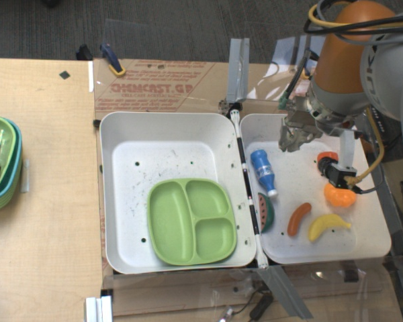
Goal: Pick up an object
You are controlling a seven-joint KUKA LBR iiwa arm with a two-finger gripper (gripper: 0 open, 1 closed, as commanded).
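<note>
The right bin (363,247) holds a blue bottle (262,171) near its left wall, a watermelon slice (264,211) at the lower left, an orange-red sausage (298,219), a yellow banana (328,226) and an orange fruit (339,196). My gripper (295,138) hangs over the bin's upper middle, to the right of and above the bottle. Nothing shows between its fingers. The left bin (121,180) carries a green divided plate (191,221).
A stack of green and teal containers (0,161) sits at the bench's left edge. Brown printed cardboard (154,84) lies behind the bins, with a blue and yellow tool (111,59) on its far left corner. A metal post (238,72) rises between the bins.
</note>
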